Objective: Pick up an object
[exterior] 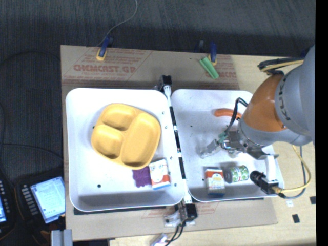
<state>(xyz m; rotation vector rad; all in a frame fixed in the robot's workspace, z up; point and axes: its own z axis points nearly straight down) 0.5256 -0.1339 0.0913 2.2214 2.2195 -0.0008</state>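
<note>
Two shallow white bins sit side by side on a cardboard-covered bench, seen from above at a slant. The left bin (82,137) holds a yellow three-compartment plate (125,134), and near its lower edge a small carton (160,173) with a purple object (142,176) touching its left side.

The grey arm (287,104) with its orange band reaches into the right bin (195,132) from the right. Its gripper (214,146) points left over the middle of the bin floor. The fingers (209,148) look spread apart, with nothing between them, though they are small and pale against the white bin, so how wide they stand is hard to judge. They appear to hang just above or at the bare floor; contact cannot be told.

Below the gripper, near the bin's lower wall, lie a small red-and-white box (214,180) and, just right of it, a green can (237,174) on its side. Both are apart from the fingers. An orange object (223,113) lies above the gripper, partly hidden by the arm.
</note>
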